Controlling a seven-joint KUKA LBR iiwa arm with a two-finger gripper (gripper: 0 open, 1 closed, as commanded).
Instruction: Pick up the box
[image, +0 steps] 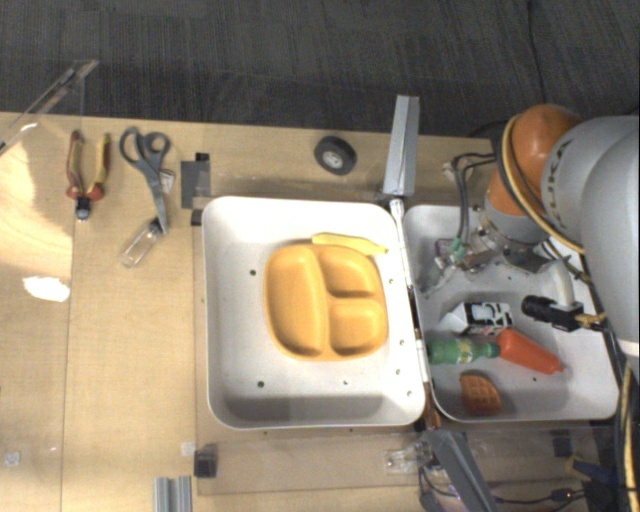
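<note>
The pick is not yet made. The box (488, 316), a small white carton with dark print, lies flat on the floor of the right bin (600, 405), about midway between its far and near walls. Nothing is lifting it or touching it from above. The hand (458, 252) is low over the far left part of the same bin, near the wall shared with the left bin (230, 390) and apart from the box. The view is too cluttered there to tell whether the hand is apart or together, and nothing shows in its hold.

Just in front of the box lie a green bottle (462, 350) and an orange carrot (530, 353), the bottle close to the box's near edge. A brown biscuit-like piece (480, 393) sits nearer still. The left bin holds a yellow divided plate (325, 300).

By my reading, everything remains to be done: bringing the hand over the box, descending, closing and lifting, with the bottle the likeliest thing to get in the way
</note>
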